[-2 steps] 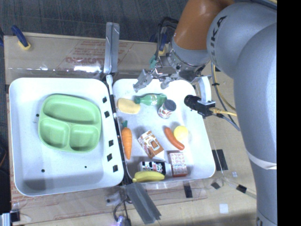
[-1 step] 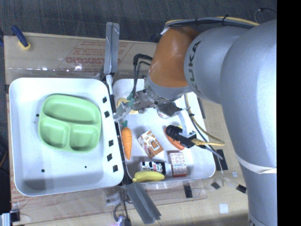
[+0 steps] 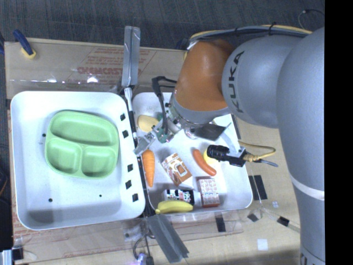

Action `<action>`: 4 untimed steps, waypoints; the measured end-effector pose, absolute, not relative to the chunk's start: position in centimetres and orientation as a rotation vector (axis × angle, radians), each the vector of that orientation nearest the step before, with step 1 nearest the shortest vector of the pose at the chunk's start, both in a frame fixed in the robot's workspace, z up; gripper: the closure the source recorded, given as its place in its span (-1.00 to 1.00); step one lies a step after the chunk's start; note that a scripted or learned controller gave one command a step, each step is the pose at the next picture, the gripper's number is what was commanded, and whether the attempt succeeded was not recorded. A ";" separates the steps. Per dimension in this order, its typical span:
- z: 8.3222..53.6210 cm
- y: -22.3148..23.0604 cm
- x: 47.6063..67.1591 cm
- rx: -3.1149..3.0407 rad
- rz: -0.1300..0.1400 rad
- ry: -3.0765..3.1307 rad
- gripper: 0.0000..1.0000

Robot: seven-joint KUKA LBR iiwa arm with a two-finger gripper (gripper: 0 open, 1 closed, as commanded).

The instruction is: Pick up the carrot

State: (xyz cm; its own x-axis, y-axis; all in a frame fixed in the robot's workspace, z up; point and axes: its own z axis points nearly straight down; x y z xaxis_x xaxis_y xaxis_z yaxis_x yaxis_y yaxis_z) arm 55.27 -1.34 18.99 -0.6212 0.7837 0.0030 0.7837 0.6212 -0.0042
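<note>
The carrot (image 3: 148,168) is orange and lies lengthwise along the left wall of the right bin (image 3: 242,195), its thick end toward the back. My gripper (image 3: 146,142) reaches down from the arm's orange band and hangs just above and behind the carrot's upper end, close to the bin's left wall. The carrot rests on the bin floor, and I see nothing carried by the gripper.
In the right bin lie a pale yellow fruit (image 3: 145,122), a printed carton (image 3: 176,169), a red sausage (image 3: 204,162), a small box (image 3: 208,192), a banana (image 3: 174,206) and a dark packet (image 3: 181,195). The left bin (image 3: 27,203) holds a green divided plate (image 3: 83,143).
</note>
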 end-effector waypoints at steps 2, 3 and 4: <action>19.1 -5.3 47.8 -0.756 0.001 -3.047 -1.00; 19.1 1.9 48.2 -0.358 0.000 -3.121 -1.00; 19.1 7.5 47.7 -0.303 0.000 -3.126 -1.00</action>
State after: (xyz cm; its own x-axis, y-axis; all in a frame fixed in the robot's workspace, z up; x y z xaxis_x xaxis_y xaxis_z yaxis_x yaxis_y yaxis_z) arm 47.67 7.47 19.08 -0.9814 0.1919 0.0005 0.1919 0.9814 -0.0004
